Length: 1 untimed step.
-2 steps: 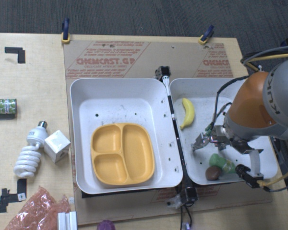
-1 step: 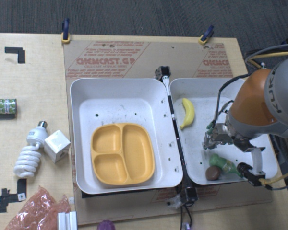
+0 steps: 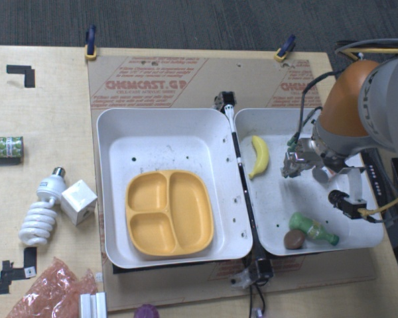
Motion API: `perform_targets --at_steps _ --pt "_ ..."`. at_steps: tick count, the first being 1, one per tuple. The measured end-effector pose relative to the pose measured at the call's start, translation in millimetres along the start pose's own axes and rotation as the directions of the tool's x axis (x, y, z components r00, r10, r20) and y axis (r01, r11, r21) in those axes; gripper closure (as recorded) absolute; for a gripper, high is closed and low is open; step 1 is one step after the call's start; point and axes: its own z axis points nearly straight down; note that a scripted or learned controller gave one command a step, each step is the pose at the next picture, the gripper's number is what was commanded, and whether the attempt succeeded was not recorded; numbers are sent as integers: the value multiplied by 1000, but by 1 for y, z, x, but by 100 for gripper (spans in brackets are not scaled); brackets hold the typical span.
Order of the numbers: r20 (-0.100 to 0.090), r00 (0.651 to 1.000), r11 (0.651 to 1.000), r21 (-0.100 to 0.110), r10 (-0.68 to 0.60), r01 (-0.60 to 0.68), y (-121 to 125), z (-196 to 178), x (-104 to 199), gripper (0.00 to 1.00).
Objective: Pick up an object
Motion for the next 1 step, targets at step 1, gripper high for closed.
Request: perform_targets --at_steps 1 --pt "0 1000 1000 0 0 0 0 0 0 0"
